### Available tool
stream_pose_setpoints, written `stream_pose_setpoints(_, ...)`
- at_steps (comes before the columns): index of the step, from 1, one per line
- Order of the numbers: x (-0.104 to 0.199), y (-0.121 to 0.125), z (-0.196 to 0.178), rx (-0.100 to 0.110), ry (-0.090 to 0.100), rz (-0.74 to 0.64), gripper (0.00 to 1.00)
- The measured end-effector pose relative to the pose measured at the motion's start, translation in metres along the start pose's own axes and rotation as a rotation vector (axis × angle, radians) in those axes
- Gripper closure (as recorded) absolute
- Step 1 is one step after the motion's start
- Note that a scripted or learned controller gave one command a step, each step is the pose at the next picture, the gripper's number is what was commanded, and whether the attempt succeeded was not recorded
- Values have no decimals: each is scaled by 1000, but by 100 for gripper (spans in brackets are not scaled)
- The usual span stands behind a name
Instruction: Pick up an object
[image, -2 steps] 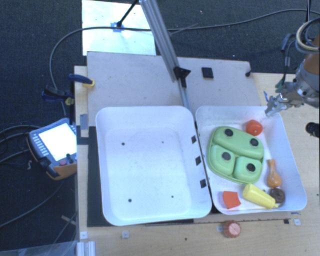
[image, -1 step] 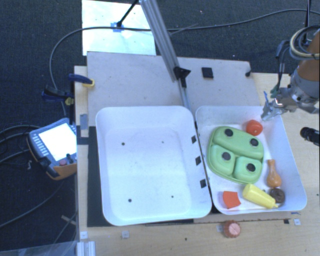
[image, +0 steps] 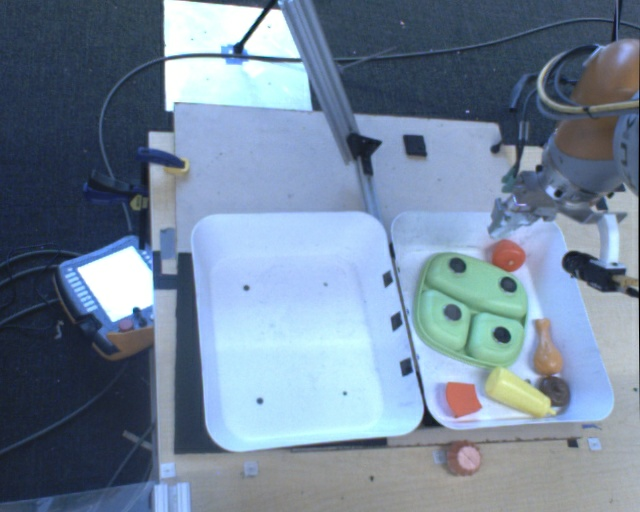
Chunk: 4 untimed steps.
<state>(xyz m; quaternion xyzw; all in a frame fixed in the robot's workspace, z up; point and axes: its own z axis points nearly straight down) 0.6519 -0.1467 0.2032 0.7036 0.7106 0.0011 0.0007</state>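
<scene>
Jaws unreadable: you cannot tell how the gripper (image: 510, 215) is set as it hangs over the right bin's (image: 600, 395) far corner, holding nothing visible.

Your pick is not yet made. Just below the gripper lies a red ball (image: 508, 256), beside a green tray (image: 470, 307); a yellow piece (image: 518, 391), an orange block (image: 461, 399) and a brown ring (image: 553, 391) wait nearer you.

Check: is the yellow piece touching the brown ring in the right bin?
Touching. The camera view shows the yellow piece with its narrow end lying against the brown ring at the front of the right bin, with no white floor between them.
</scene>
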Motion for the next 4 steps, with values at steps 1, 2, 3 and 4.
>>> stream_pose_setpoints(1,52,-17,-8,1,1,0,100)
stream_pose_setpoints(2,105,-19,-1,2,1,0,100)
stream_pose_setpoints(3,161,-33,0,3,2,-1,100)
stream_pose_setpoints(4,208,-38,-16,0,1,0,100)
